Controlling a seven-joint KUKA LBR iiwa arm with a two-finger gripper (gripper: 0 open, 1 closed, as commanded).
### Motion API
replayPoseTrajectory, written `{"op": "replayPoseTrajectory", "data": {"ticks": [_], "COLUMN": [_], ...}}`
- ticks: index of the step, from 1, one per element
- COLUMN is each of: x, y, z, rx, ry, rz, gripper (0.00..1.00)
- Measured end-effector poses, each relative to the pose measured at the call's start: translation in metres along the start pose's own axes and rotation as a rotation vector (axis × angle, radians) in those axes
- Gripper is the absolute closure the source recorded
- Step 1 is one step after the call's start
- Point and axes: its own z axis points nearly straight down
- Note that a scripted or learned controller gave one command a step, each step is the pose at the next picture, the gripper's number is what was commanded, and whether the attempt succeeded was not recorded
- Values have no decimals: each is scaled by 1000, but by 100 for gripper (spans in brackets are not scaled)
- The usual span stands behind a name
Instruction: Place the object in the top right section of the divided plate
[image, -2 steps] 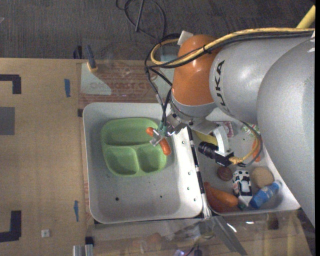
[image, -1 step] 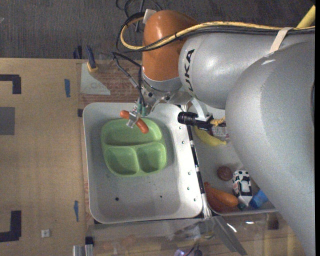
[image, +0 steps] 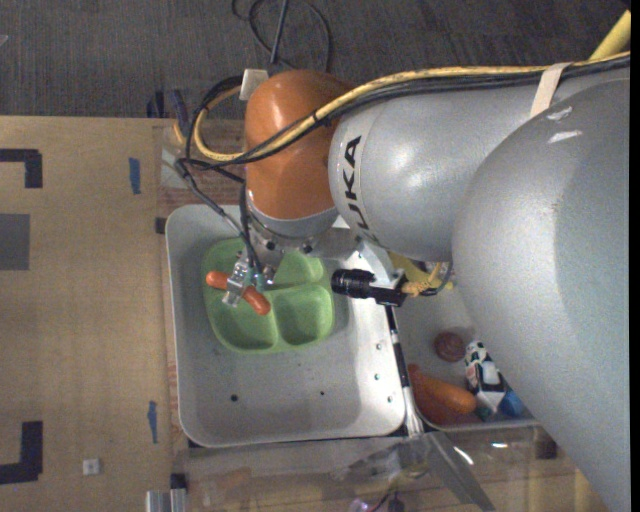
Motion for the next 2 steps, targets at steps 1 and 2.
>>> {"op": "replayPoseTrajectory", "data": {"ticks": [1, 2], "x": [-59, -13], "y": [-62, -19], "z": [-9, -49], "rx": [-1, -4], "ry": [-3, -4], "rz": [-89, -75], "gripper": [100, 100]}}
